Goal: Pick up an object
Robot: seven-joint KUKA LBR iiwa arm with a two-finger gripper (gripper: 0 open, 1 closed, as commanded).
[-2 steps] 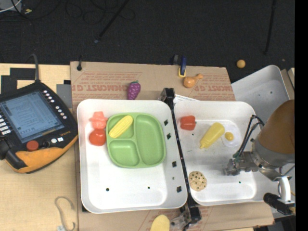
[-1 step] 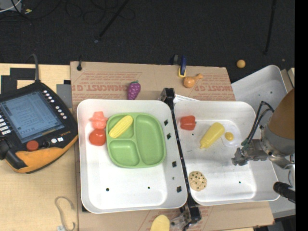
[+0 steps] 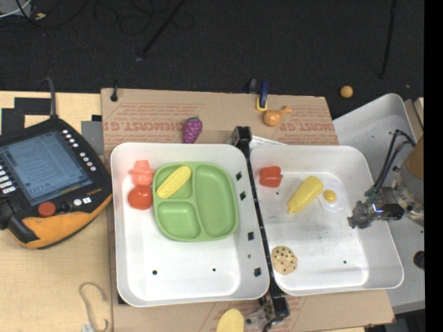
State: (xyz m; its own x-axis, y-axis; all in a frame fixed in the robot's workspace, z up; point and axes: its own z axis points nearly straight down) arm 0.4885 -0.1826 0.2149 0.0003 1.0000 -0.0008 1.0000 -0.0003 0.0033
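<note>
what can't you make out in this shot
- Gripper: small and dark at the right bin's edge; finger state unclear.
- Arm: cut off by the right edge.
- Yellow item: cut off by the bottom edge.
- Small piece beside the yellow bottle: too small to identify.

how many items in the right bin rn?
4 in the right bin: a red pepper at its upper left, a yellow bottle in the middle, a fried egg beside the bottle, and a cookie at the lower left.
</note>
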